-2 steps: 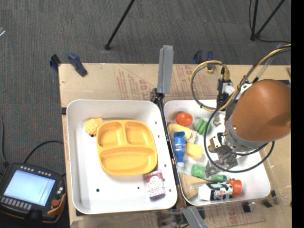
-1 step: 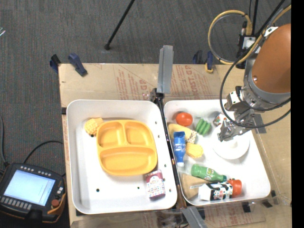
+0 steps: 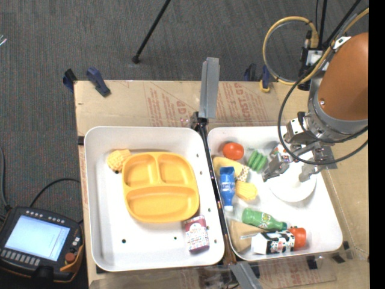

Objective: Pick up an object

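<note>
My gripper (image 3: 290, 170) hangs over the right bin (image 3: 332, 220), open, its two dark fingers (image 3: 274, 168) spread apart with nothing between them. Just below it lies a white round dish (image 3: 293, 189). Left of the fingers are a green piece (image 3: 257, 160) and a red tomato (image 3: 233, 150). A blue bottle (image 3: 227, 185) and a yellow corn piece (image 3: 245, 190) lie by the bin's left wall. Toward the front are a green bottle (image 3: 263, 220), a black-and-white carton (image 3: 274, 242) and an orange-red piece (image 3: 298, 236).
The left bin (image 3: 96, 221) holds a yellow divided plate (image 3: 160, 185), a corn cob (image 3: 118, 159) at its back left and a small pink box (image 3: 196, 234) at the front. A grey post (image 3: 209, 89) stands behind the divider. Cables loop behind the arm.
</note>
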### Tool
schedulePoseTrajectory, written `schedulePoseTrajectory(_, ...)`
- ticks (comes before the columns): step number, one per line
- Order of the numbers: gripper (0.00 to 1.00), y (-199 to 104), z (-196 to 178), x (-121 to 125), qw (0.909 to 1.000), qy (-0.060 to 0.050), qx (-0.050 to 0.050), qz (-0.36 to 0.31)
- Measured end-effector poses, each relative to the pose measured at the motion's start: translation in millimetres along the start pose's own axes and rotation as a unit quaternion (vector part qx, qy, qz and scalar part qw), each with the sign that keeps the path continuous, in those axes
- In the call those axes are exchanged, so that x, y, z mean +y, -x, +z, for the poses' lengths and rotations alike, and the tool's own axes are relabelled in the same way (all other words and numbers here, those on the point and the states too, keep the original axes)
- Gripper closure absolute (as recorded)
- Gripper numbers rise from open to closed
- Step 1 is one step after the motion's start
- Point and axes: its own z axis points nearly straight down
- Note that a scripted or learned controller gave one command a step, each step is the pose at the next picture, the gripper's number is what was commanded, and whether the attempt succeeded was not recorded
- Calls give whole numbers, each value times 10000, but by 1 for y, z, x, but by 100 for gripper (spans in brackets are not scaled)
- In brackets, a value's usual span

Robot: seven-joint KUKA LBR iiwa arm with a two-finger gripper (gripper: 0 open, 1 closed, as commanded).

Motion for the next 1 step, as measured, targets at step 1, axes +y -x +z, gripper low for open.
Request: schedulePoseTrajectory(1,0,26,118,60,9983,76,-6,-577)
